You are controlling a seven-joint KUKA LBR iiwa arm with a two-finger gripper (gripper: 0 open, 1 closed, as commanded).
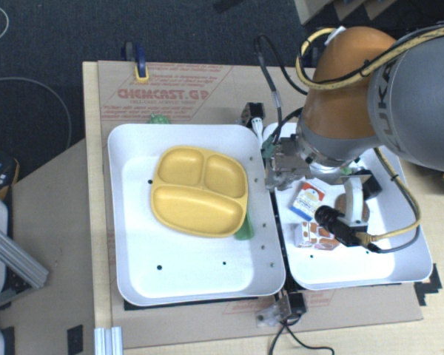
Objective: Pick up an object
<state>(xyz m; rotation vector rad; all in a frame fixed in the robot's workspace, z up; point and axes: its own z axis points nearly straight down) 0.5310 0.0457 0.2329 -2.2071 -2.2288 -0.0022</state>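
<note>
The arm (414, 87) is a thick, rounded body in matte grey, with part of a dark letter printed on its shell near the joint. Above the wrist sits a glossy orange band (348, 87), bulbous and smooth, catching a pale highlight at its top. Below it comes a short silvery-grey collar, then a cluttered metal mount with small brackets and dark fittings. A yellow cable loops over the orange section, with black cables beside it, and 1 yellow line runs along the lower side to a black cylindrical fitting (334, 223).
</note>
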